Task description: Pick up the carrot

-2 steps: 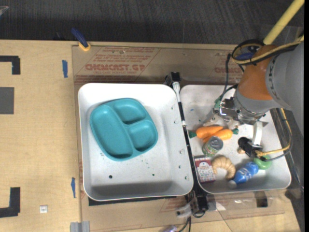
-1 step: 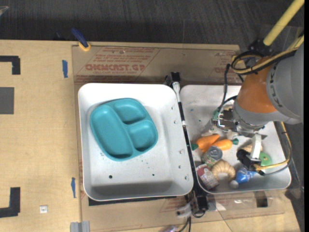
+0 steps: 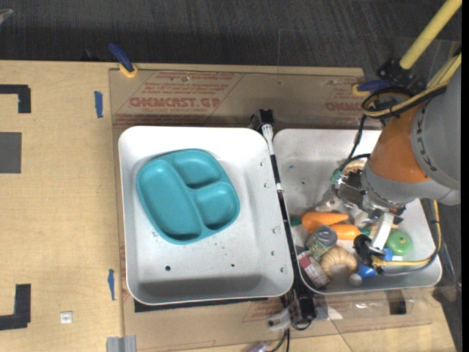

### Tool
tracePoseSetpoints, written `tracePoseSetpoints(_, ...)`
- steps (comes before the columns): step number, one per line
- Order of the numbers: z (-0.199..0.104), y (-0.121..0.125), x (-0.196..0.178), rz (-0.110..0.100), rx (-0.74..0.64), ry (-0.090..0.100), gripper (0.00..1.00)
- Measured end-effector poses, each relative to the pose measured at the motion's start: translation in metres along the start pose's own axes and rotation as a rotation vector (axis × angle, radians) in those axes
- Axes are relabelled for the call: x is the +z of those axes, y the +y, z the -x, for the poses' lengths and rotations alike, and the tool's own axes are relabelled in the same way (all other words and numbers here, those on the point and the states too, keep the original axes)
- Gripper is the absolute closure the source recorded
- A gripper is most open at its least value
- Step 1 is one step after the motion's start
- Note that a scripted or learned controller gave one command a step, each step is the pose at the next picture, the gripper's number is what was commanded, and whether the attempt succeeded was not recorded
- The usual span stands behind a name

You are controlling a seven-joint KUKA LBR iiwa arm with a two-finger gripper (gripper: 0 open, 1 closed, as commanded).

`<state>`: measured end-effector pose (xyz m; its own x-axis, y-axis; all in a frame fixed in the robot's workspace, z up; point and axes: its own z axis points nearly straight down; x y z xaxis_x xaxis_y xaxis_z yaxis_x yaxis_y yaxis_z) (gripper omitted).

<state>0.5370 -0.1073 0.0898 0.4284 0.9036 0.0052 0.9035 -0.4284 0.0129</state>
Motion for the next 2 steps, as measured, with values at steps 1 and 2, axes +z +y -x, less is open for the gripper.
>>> tracePoseSetpoints(1, 0.028, -0.035, -0.001, 0.004, 0.221, 0.000, 0.00)
tracePoseSetpoints(2, 0.013, -0.051, -0.001, 0.007, 0.387, -0.004, 0.00)
